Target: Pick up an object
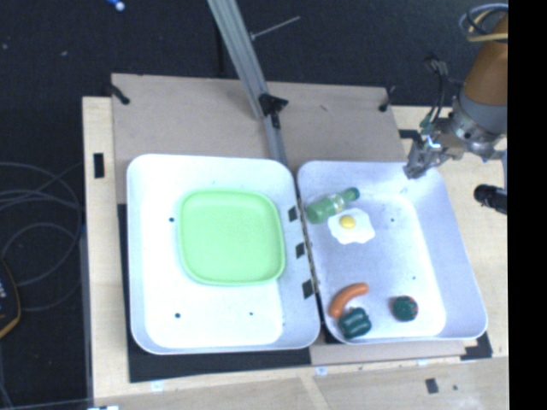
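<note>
End effector [416, 162] hung over the right bin's [444, 229] far corner; its grip state could not be told.
The egg [351, 226], bottle [330, 204], sausage [348, 297] and two green pieces lay apart; the lone egg seemed the cleanest target.

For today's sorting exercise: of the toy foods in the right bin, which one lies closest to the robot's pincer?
The green bottle, lying at the bin's upper left beside the fried egg. The sausage, green pepper and dark green ball sit at the near end, farther from the pincer.
</note>
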`<state>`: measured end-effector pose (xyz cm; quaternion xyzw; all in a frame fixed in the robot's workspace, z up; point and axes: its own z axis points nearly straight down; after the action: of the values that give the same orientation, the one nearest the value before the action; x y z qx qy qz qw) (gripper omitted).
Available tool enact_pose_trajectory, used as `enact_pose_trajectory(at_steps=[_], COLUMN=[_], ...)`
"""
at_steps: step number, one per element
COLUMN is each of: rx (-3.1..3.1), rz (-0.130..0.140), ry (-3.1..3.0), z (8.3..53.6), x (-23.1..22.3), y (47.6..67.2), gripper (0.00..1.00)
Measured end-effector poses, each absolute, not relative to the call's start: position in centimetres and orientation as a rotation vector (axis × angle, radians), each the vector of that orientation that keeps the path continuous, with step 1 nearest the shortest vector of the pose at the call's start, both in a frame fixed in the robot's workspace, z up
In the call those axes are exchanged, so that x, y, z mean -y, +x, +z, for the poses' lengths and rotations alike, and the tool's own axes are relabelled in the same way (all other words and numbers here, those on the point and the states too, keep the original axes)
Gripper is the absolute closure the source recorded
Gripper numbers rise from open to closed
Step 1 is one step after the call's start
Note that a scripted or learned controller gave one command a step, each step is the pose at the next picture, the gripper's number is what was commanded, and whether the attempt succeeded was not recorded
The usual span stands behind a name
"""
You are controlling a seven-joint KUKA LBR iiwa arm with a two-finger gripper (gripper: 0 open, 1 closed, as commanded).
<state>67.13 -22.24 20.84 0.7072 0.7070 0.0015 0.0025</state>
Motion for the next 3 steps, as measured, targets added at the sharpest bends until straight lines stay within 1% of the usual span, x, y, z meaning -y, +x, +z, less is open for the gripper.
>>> enact_pose_trajectory(at_steps=[1,2,3], rx=[-2.223,-2.224,-2.225], rz=[0.002,0.002,0.002], ry=[2.218,2.218,2.218], z=[20.7,20.7,20.4], x=[17.0,12.7,7.3], y=[64.9,64.0,62.4], gripper=[1.00,1.00,1.00])
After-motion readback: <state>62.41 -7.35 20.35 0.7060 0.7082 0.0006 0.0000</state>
